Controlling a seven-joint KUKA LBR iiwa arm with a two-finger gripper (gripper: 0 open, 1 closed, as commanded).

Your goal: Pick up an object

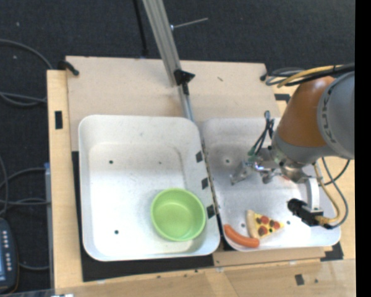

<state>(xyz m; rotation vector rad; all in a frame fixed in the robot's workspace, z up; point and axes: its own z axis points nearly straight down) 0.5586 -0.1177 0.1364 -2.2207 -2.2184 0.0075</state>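
I am at the reaching step: nothing is between my fingers, and no object has left the floor of either bin.

My grey arm with its orange band (303, 113) comes in from the right and bends down over the shallow white right-hand bin (226, 135). My two-finger pincer (250, 169) hangs over the middle of that bin, pointing toward its left wall. The thin metal fingers look slightly spread and bare, so I call the pincer released, though they are small and I cannot judge the gap well.

The things I could take lie along the near edge of the right-hand bin. A toy pizza slice, tan with red dots (261, 224), sits just short of that edge, and an orange-red toy sausage (241, 236) curves along the near-left corner, just beside the slice. Both are well apart from my fingertips, toward the near side. A lime-green plastic bowl (178, 213) rests in the near-right corner of the shallow white left-hand bin (111, 166), beyond the shared walls.

The next move, as I judge it, calls for shifting toward the near edge, centring above the pizza slice or the sausage, then lowering with fingers spread. Both lie flat and close to the wall, so I expect little room for a finger on that side, and a closing pinch could skid off them.
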